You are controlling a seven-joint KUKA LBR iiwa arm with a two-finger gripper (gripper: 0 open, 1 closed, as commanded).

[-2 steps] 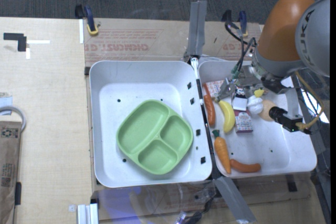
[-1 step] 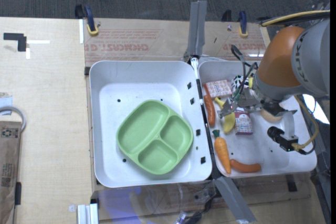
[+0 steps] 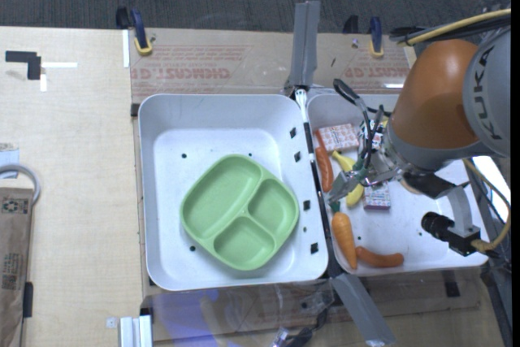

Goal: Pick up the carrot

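Note:
The carrot (image 3: pixel 344 240) is orange with a small green top and lies lengthwise against the left wall of the right bin (image 3: pixel 422 262), near its front. My gripper (image 3: pixel 363 173) hangs under the grey and orange arm, low over the middle left of that bin. It is above a yellow banana (image 3: pixel 351 181), a short way behind the carrot and apart from it. The wrist hides much of the gripper.
A red sausage (image 3: pixel 325 166) lies along the right bin's left wall behind the carrot, and another (image 3: pixel 379 258) lies at the front beside it. Two small printed boxes (image 3: pixel 337 136) (image 3: pixel 376 198) sit near the gripper. The left bin (image 3: pixel 162 175) holds a green divided plate (image 3: pixel 240 211).

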